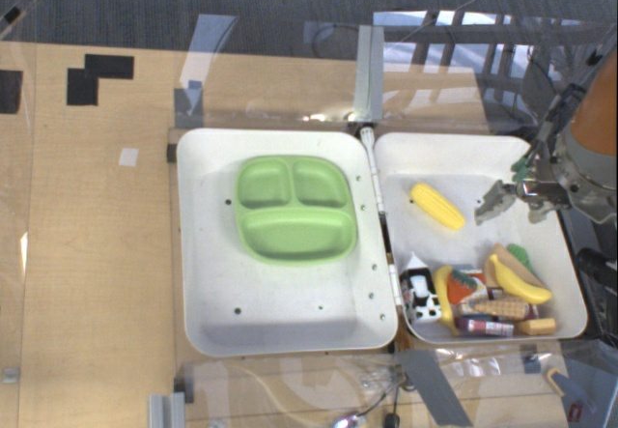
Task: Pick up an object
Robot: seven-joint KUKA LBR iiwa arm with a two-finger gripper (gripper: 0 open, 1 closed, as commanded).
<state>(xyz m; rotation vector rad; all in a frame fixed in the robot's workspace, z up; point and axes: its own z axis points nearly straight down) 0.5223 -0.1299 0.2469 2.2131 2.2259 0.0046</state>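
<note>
- Nearest me, along the front wall of the right bin [570,267], I see a heap of toy food — a banana [519,278], a small black-and-white carton [418,289] and several pieces I can't name, all touching or overlapping.
- Further into that same bin, apart from the heap, lies the yellow corn cob [436,206] on bare white floor. It is the only loose thing there, so I judge it the easiest pick.
- The corn cob's long axis runs at a slant: one end points toward the bin's back-left corner, the other toward its front-right, roughly toward the heap.
- The gripper [504,194] hangs over the right bin just to the right of the corn cob, at about the same depth. Its fingers look spread and nothing sits between them — released, as far as I can judge from this angle.
- So the relation that matters: the corn cob lies to the left of the gripper, near but not touching. I'd want the fingers to close across the cob's short width, not along its length.
- The arm [591,141], grey with its orange band, comes in over the right bin's far right edge.
- Left of the right bin, the left bin [208,320] carries a green divided plate [294,208], well apart from the gripper.
</note>
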